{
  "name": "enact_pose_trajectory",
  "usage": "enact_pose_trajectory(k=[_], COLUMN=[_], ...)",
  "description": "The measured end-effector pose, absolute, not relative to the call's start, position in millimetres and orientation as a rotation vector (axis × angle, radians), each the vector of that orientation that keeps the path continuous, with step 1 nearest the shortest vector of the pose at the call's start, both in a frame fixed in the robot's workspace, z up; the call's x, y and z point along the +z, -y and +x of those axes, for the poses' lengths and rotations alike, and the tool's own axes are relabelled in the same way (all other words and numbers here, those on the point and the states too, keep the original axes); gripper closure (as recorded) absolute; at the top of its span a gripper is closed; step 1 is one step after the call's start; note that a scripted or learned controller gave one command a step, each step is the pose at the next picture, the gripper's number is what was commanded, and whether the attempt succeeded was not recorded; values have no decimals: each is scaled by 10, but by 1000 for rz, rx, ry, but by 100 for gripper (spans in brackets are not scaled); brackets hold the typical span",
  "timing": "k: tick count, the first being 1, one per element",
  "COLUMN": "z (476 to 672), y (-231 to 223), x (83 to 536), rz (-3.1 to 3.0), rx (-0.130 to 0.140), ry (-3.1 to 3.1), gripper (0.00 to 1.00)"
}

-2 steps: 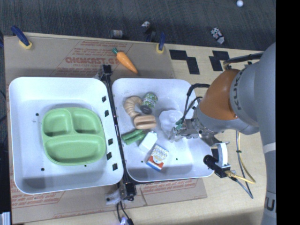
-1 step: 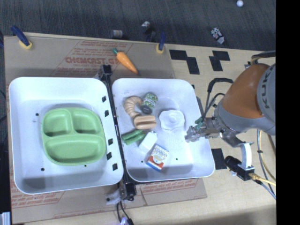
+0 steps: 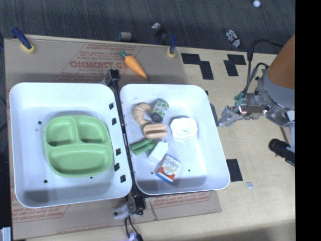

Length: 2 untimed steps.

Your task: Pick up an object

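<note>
hovering outside the right bin [image 3: 213,134], gripper [image 3: 226,115] off past its right wall over the bench, open or shut impossible to tell from here; carrying nothing. targets crowded mid-bin: hot dog [image 3: 154,130], green can [image 3: 159,108], white lid [image 3: 183,128], small carton [image 3: 168,168]. risky, that clutter: likely to nudge neighbours or close on nothing

**Count of things on the bench**

Two white bins: left bin [image 3: 20,149], right bin [image 3: 210,134]. One green divided plate [image 3: 77,144] in the left. Six small items in the right, among them one hot dog [image 3: 155,130]. One carrot [image 3: 134,66] beyond the bins.
</note>
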State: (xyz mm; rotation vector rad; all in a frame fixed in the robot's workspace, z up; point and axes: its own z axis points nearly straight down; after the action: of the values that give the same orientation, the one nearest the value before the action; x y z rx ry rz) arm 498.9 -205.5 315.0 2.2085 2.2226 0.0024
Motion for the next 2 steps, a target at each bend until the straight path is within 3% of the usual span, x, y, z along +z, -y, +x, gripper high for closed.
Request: enact_pose_trajectory(k=[1, 2], z=[4765, 4765], y=[1043, 1054], x=[2550, 2554], rz=[2215, 2215], rx=[-1, -2], ry=[-2232, -2229], gripper=[100, 0])
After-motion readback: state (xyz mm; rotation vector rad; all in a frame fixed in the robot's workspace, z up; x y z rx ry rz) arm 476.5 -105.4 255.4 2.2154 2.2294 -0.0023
